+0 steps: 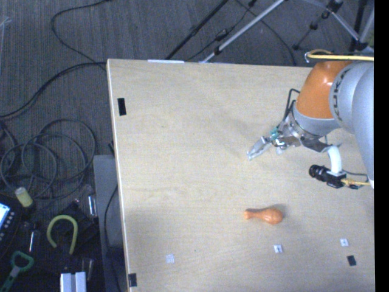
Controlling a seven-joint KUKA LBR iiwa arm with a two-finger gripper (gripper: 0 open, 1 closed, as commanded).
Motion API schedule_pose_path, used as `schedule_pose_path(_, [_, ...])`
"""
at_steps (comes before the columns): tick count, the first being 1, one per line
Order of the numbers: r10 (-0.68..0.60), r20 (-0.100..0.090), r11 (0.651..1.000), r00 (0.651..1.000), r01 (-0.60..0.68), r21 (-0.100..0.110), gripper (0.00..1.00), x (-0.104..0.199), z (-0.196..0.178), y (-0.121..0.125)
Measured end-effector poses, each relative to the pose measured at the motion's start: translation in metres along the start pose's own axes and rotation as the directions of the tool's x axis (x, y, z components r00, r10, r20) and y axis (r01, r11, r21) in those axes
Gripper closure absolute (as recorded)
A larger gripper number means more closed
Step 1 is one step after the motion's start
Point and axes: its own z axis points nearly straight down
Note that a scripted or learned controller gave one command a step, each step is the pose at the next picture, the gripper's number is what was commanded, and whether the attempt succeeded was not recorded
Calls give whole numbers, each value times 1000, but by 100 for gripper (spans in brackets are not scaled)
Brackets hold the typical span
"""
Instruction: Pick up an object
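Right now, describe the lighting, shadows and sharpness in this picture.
Camera view: soft, even light on the pale bench, with no harsh glare; faint shadow beneath the orange object; the gripper looks small and slightly blurred; the floor cables sit in dimmer light.

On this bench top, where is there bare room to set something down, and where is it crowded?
The widest bare patch is the bench surface's left half, from the black marker across to the gripper. Another lies along the near edge left of the orange object. The right side is crowded by the arm and gripper.
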Motion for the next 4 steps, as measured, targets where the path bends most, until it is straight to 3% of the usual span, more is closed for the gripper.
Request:
schedule_pose_path(1, [257, 0, 966, 966, -257, -1, 0, -13, -1, 45])
schedule_pose_path(2, [257, 1, 966, 966, -257, -1, 0, -13, -1, 45])
schedule_pose_path(3, [58, 3, 998, 998, -58, -2, 0, -44, -31, 41])
schedule_pose_path(4, [-308, 3, 951, 951, 308, -2, 0, -48, -2, 41])
